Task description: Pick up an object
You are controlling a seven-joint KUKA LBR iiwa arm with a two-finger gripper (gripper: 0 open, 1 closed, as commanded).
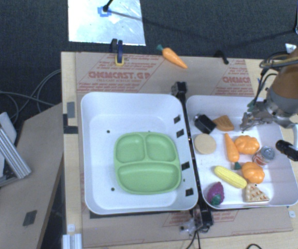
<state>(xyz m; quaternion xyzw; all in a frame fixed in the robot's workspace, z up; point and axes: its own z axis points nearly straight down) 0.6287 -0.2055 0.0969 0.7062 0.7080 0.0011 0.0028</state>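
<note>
The jaws [248, 119] hang low over the far right part of the right-hand shallow white bin [288, 188], and from here I cannot tell how they stand, as the grey wrist and its cables crowd them; nothing shows between them. Just below them sits a round orange plastic pumpkin [246, 144], close but apart from them as far as I can see. Left of the pumpkin lies a slim orange toy carrot [231, 147], running roughly front to back, and beyond that a flat beige round disc like a biscuit [206, 143]. Toward the back of the same bin rests a small black block [205, 123] with a tan wedge-shaped piece [224, 122] beside it. Nearer the front lie a yellow toy corn cob [230, 177], tilted, a second orange lumpy fruit [253, 172], a small grey-and-red rounded thing [265, 154], a purple toy vegetable [215, 192] and a pale triangular slice like pizza [255, 194]. The left-hand white bin [99, 139] holds a light green plastic plate with three compartments [147, 162]. On the brown cardboard-topped desk [138, 74] behind the bins lies another orange toy carrot [172, 57], well apart from everything else.
</note>
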